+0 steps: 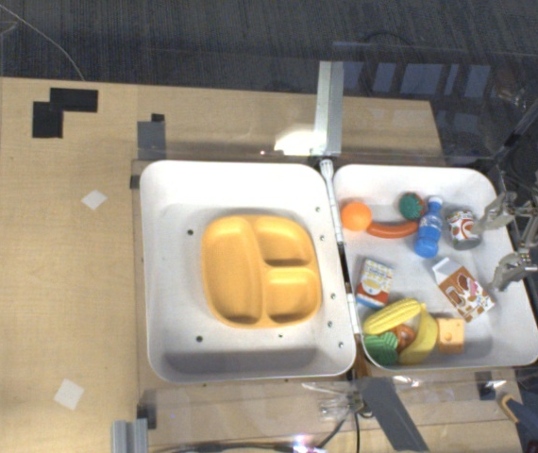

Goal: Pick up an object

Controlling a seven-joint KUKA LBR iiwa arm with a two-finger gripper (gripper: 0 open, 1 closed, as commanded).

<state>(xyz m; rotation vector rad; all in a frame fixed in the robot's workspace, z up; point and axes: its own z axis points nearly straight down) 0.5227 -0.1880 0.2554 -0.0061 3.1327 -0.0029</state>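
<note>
Camera view: the gripper (507,243) hangs at the right bin's (524,347) right edge, fingers spread, pinching nothing. 1 carton (463,292) lies just beside it; a blue bottle (428,226) sits near the far edge. Pickup not yet done; descent, closing and lifting remain.

The left white bin (165,281) has open floor around the yellow divided plastic tray (260,270) at its middle. The right white bin (510,343) is crowded: blue plastic bottle (428,227), orange ball (356,216), small cartons (373,283) and yellow toy corn (394,315) leave narrow gaps; its upper edge and lower right corner lie free.
</note>
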